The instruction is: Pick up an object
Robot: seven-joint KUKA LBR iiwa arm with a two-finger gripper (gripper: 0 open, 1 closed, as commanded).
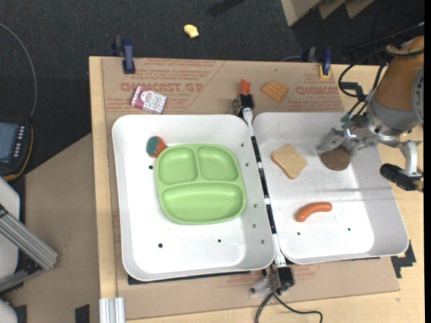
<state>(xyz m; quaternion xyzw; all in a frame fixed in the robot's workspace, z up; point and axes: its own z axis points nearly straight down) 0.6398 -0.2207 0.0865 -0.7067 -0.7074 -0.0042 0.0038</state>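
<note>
The bench top is a sheet of tan cardboard (202,79) printed with faded red lettering, held at its far edge by two blue clamps (125,51), and it sits over dark carpet (81,12). A small yellow scrap (192,30) lies on that carpet at the upper middle of the frame. On the cardboard, a pink patterned packet (149,99) rests at upper left and a tan cracker (274,90) above the bins.

The left bin (135,234) holds a green divided plate (200,182), with a small red and teal toy (156,145) touching its upper left corner. The right bin (363,227) holds a slice of toast (289,161), an orange sausage (313,210) lower down, and a brown round cookie (335,158).

The gripper (345,140) hangs at the right bin's upper right, directly over the cookie; whether its fingers are spread or closed, or grasp anything, I cannot tell.
</note>
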